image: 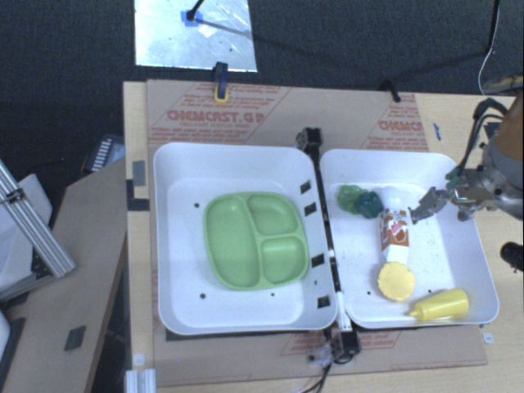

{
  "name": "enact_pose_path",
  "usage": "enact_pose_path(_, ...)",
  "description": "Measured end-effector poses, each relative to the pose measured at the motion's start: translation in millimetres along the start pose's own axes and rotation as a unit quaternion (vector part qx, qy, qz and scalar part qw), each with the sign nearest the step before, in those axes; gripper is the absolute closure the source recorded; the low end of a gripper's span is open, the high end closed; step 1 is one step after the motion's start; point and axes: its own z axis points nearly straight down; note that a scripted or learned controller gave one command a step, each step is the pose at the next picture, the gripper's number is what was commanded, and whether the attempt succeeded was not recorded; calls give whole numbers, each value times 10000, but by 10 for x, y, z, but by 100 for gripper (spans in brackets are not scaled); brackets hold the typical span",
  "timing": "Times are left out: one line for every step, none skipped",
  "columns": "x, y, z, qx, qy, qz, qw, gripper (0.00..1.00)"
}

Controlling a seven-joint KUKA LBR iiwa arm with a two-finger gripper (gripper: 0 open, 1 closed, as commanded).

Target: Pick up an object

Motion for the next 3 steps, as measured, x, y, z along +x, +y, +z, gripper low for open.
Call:
enact_pose_path(3, 21, -49, -48, -9, -13, 10000, 0)
enact_pose_path(44, 119, 498, -31, -4, -6, 10000, 0)
enact_pose_path(74, 218, 1048, -30, -4, -2, 10000, 0)
